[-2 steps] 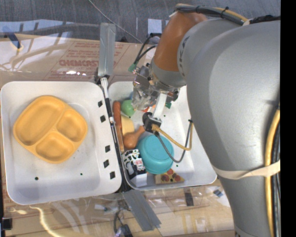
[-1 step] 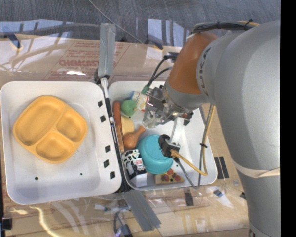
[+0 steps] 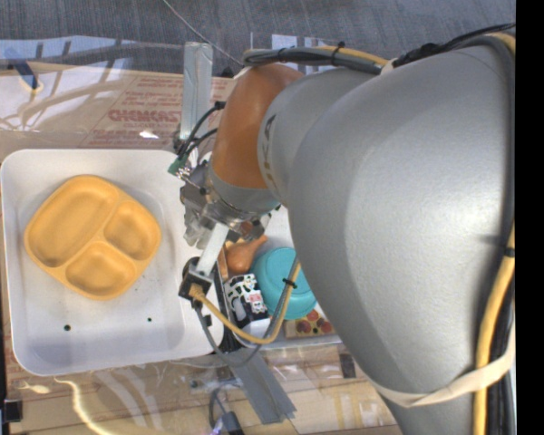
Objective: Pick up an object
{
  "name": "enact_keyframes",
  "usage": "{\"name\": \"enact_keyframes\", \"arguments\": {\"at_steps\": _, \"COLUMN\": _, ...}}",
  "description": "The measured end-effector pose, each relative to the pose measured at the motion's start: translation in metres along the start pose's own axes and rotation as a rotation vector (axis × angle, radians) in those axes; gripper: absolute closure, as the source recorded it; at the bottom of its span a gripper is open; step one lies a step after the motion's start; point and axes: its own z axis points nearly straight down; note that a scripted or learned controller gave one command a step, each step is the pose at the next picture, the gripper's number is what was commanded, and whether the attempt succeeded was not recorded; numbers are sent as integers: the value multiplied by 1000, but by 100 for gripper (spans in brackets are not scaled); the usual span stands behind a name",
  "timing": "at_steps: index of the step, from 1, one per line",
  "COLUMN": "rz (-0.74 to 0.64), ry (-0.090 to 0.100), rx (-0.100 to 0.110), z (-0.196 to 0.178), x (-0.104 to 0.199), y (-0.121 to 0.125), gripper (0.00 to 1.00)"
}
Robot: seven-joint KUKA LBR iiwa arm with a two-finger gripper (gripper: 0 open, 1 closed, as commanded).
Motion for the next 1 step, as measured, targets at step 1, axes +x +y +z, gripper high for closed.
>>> {"name": "enact_keyframes", "arguments": {"at_steps": 1, "rz": -15, "ry": 7, "rx": -9, "z": -150, "x": 75, "y": -16, "gripper": 100}}
